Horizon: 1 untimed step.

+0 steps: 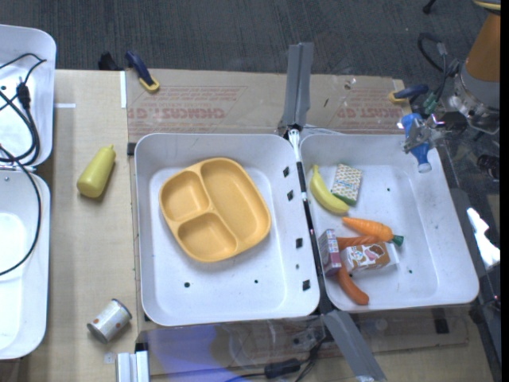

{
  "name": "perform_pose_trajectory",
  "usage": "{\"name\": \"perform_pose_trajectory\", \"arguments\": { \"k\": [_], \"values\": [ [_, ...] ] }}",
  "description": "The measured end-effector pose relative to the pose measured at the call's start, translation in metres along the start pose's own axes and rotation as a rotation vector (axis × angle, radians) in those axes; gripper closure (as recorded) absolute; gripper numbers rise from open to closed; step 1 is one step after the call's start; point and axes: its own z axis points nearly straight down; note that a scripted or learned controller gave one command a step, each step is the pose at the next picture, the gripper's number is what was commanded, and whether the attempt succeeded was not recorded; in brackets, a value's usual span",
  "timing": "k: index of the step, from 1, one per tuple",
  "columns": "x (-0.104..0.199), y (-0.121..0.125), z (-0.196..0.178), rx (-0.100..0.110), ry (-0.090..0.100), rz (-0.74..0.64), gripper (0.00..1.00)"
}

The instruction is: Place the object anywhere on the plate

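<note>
A yellow plate (213, 208) with three compartments lies in the left bin (159, 293), and nothing lies on it. The right bin (433, 237) holds a banana (326, 194), a small pale patterned box (346, 183), a carrot (368, 228), a small carton (368, 257), a little can (328, 250) and an orange-red sausage-like piece (355, 290). My gripper (419, 143) hangs over the far right corner of the right bin, apart from all of these. I see nothing in it.
On the bench to the left of the bins lie a yellow bottle (96, 172) and a small tin (109, 321). A blue and yellow clamp (141, 72) sits at the back left. White tubs with cables (20, 118) line the left edge.
</note>
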Motion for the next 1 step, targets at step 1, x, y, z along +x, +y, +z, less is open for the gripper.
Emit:
{"name": "perform_pose_trajectory", "arguments": {
  "k": [1],
  "values": [
    [0.0872,0.0083,-0.0101,-0.002,0.001,0.037,1.0]
  ]
}}
